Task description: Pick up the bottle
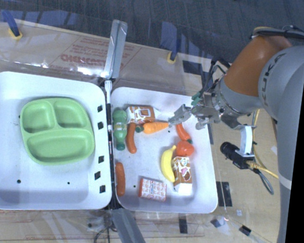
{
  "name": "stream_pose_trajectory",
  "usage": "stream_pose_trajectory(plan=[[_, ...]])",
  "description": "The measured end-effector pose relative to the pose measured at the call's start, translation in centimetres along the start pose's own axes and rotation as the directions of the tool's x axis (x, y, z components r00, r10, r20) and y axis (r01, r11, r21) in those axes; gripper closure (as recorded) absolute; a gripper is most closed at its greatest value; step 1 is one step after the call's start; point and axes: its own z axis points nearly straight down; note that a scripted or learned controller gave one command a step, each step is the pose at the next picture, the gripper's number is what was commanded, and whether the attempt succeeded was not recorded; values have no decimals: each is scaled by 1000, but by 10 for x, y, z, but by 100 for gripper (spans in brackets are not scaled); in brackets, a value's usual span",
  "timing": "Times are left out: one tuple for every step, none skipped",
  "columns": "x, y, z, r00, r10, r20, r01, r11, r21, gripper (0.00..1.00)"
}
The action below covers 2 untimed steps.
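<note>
Two shallow white bins with rounded corners are sitting side by side on the bench. The left bin (1,182) is holding one matte green plastic plate (57,130), squarish with soft corners and moulded into three compartments.

The right bin (208,199) is carrying a scatter of toy food. The bottle (119,128), green, small and glossy with a knobbly outline, is standing against the bin's wall at about nine o'clock, just beside the divider between the bins. Touching its right side is one of two slim reddish-brown sausages (132,138); the other sausage (119,178) is lying at about seven o'clock along the same wall.

Three printed cartons are lying about: one carton (141,113) at eleven o'clock, a flat carton (152,188) at six o'clock, and a tall carton (182,174) at four o'clock. A curved yellow banana (167,163) is resting against that tall carton. A tapered orange carrot (155,127) is lying near the middle, and a round red tomato (185,148) is sitting at three o'clock, with a small red pepper-like piece (182,131) just above it.

The gripper (181,115) is hanging over the bin's one o'clock area, near the carrot's thick end and well apart from the bottle. Whether its metal fingers are spread or closed, I cannot tell; nothing is visibly caught between them.
</note>
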Motion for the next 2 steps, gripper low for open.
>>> stream_pose_trajectory(plan=[[-33, 69, -115, 998, 70, 2, -70, 998, -5, 0], [-22, 68, -31, 997, 76, 1, -76, 997, 1, 0]])
